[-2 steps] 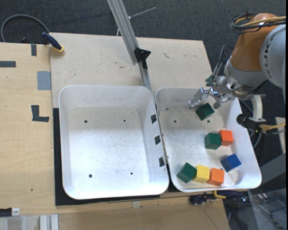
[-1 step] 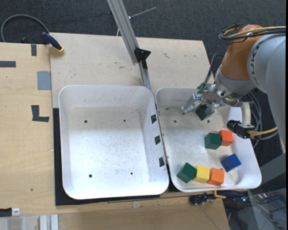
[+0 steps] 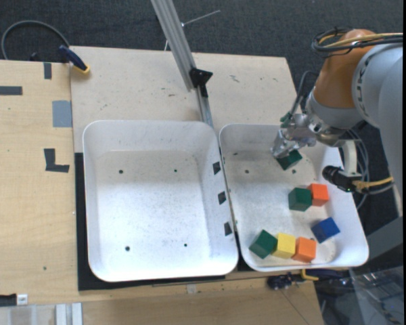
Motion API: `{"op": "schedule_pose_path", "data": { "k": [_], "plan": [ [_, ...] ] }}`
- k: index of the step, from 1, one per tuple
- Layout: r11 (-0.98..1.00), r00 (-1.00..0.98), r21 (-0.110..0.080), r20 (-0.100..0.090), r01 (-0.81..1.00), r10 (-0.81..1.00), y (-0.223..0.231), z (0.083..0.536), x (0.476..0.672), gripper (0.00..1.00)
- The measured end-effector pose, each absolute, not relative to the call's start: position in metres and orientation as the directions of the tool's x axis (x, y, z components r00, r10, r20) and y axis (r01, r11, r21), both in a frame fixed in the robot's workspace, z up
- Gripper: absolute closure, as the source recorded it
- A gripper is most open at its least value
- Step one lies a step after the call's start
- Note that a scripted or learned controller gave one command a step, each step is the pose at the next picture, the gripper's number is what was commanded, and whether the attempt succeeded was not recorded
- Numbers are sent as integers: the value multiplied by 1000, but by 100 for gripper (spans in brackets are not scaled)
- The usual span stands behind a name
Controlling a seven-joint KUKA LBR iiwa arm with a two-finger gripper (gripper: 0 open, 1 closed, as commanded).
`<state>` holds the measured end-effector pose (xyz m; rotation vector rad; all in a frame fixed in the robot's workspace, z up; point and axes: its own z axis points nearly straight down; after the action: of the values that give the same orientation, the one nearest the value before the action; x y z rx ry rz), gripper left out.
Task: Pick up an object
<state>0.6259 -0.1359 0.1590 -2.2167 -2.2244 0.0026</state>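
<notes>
Worktop (image 3: 149, 87), light wood, bearing two shallow white bins side by side. Left bin (image 3: 95, 147): bare speckled floor. Right bin (image 3: 240, 137): green block (image 3: 300, 199) touching orange block (image 3: 319, 193); blue block (image 3: 325, 229); row of green (image 3: 262, 243), yellow (image 3: 285, 244) and orange (image 3: 305, 249) blocks. End effector (image 3: 286, 150) above right bin's far part, dark green block (image 3: 289, 158) between its fingers.

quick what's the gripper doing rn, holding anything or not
Gripper: shut on a dark green block, over the right bin.
</notes>
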Motion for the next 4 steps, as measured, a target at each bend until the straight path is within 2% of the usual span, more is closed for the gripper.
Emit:
{"op": "schedule_pose_path", "data": {
  "k": [2, 3, 4],
  "plan": [
    [1, -1, 6, -2, 1000, 1000, -146, 282, 625, 100],
    [2, -2, 1, -1, 1000, 1000, -145, 300, 626, 100],
    [5, -5, -3, 1, 1000, 1000, -91, 281, 606, 100]
  ]
}}
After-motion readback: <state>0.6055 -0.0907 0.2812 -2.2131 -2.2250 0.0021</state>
